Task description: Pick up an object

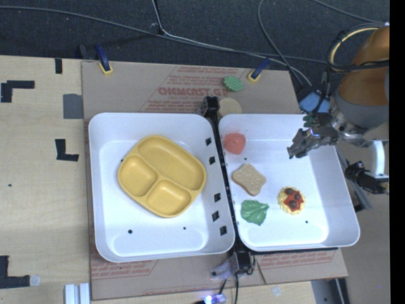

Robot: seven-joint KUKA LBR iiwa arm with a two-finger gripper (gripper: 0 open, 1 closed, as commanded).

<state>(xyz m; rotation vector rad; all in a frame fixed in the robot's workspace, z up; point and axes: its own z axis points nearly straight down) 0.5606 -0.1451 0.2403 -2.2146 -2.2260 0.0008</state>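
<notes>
Currently the gripper [300, 146] hovers over the right bin [335, 227], up and right of the pizza piece [292, 200]; finger spacing cannot be determined. A descent here likely meets bare floor. The bin contains four items: one pizza piece, one toast [249, 179], one green leaf [254, 211], one pink ball [235, 142].

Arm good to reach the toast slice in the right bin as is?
Probably yes: the toast slice lies flat with bare bin floor around it, apart from its neighbours, and the gripper hangs over the same bin.
</notes>
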